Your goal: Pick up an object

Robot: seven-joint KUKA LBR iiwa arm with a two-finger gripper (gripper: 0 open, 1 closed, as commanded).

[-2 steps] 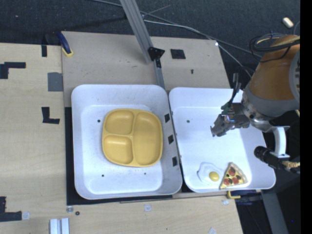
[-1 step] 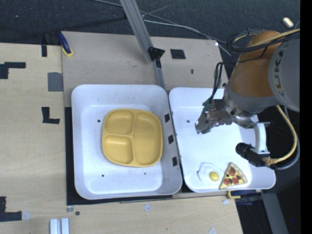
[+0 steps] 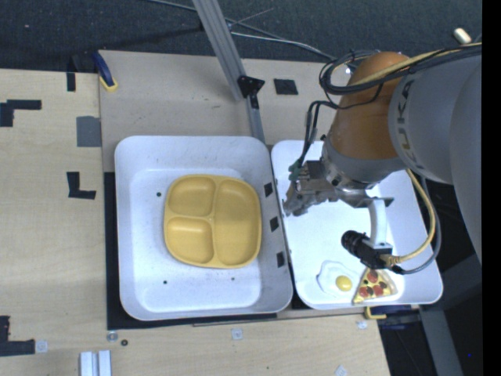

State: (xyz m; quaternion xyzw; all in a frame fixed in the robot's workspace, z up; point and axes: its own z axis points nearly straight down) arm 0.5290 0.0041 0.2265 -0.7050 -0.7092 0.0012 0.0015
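Tool: the two-finger tool (image 3: 301,198) hangs over the right white bin (image 3: 407,210), near its left wall; whether it is spread or pressed together, I cannot tell.
Nearest things: a flat white-and-yellow fried-egg toy (image 3: 338,279) and a triangular pizza-slice toy (image 3: 374,287), side by side at about five o'clock from the tool.
Other option: a yellow divided plastic plate (image 3: 212,220) in the left white bin (image 3: 133,210), at nine o'clock.
Room: both toys sit close to the bin's near wall.

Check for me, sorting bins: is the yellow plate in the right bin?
No, the yellow plate lies in the left bin.
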